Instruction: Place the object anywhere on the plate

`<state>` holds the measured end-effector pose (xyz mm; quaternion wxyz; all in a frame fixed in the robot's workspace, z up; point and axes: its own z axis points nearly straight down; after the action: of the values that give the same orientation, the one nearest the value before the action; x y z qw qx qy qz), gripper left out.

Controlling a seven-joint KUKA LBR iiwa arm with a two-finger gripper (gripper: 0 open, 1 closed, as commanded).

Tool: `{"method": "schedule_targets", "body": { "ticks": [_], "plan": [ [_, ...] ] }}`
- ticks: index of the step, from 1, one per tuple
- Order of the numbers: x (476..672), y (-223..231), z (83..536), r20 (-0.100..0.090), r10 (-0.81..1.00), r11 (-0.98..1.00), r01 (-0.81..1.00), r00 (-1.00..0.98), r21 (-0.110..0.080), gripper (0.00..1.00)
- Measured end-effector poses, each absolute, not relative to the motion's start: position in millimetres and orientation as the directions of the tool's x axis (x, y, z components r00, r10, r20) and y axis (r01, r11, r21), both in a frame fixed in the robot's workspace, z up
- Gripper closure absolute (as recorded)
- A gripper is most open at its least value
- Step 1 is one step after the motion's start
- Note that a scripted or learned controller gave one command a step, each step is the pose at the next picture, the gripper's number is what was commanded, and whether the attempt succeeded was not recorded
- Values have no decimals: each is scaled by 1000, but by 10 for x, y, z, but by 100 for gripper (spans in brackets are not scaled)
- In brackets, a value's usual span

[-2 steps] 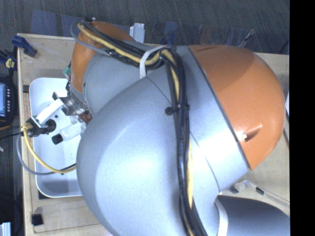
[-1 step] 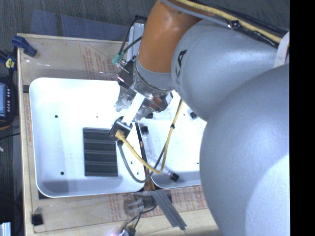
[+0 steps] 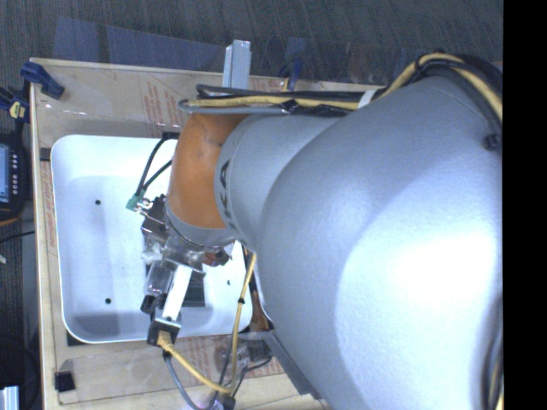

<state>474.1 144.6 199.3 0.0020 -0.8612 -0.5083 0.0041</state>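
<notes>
Grey arm (image 3: 367,229) with its two-finger gripper (image 3: 158,267) over the shallow white plastic bin (image 3: 90,254); claw state cannot be told, so placement on the plate is unconfirmed.

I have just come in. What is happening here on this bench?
A grey robot arm reaches in from the right. Its wrist, just below the orange band, is low over the left white bin. The end effector hangs above the right part of that bin, near its floor. I cannot tell whether it holds anything, because the arm covers what lies under it, so how far the placing has come is not clear.
</notes>
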Motion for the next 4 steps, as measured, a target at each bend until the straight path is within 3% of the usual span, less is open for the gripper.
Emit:
{"method": "schedule_targets", "body": {
  "ticks": [1,2,3,4],
  "plan": [
    [4746,1442,1899,-3,960,-279,960,279,-8,100],
    [4798,1358,2390,0,965,-262,965,262,-3,100],
    [5420,1860,1056,-2,999,-34,999,34,-8,100],
    [5286,1305,1909,-1,926,-377,926,377,-4,100]
  ]
}}
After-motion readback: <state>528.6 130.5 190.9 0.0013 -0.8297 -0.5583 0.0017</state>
